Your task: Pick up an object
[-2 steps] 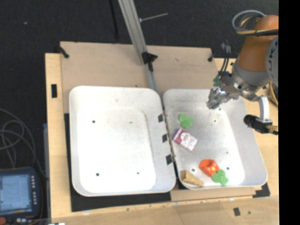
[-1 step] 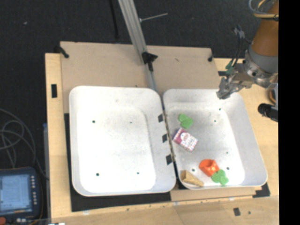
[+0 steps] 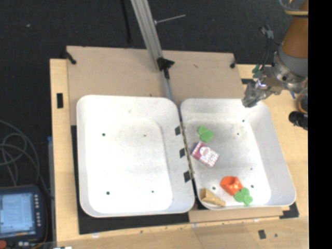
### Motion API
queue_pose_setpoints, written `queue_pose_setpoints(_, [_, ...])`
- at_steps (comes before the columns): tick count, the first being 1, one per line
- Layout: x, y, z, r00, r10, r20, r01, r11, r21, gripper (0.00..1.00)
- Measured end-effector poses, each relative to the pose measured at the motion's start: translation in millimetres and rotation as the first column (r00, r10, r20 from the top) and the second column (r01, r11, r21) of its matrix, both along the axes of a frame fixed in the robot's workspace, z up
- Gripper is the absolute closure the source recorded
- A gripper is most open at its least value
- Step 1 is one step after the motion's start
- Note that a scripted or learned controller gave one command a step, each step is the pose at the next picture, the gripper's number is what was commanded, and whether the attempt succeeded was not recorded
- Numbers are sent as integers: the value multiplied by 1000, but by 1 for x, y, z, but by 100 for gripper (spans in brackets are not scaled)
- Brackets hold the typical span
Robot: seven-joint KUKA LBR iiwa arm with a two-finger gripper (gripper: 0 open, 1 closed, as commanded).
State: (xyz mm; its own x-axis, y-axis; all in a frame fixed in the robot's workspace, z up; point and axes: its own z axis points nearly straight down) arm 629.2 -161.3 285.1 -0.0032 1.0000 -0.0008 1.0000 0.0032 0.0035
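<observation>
The right bin (image 3: 259, 123) holds several small objects. A green round piece (image 3: 206, 134) lies near its left wall, with a pink and white box (image 3: 205, 155) just below it. Toward the front sit an orange-red object (image 3: 230, 184), a green lump (image 3: 243, 196) beside it, and a tan wedge (image 3: 212, 197) at the front left corner. My gripper (image 3: 251, 98) hangs over the bin's back right corner, well away from all of them, with nothing seen between its fingers.
The left bin (image 3: 127, 154) lies beside the right one. A slanted metal pole (image 3: 150, 35) rises behind the bins. A screen device (image 3: 18, 211) and cables sit off the bench at the lower left.
</observation>
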Motion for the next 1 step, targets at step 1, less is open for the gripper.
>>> queue_pose_setpoints(1, [-20, 48, 4, 1000, 2, -3, -2, 1000, 1, 100])
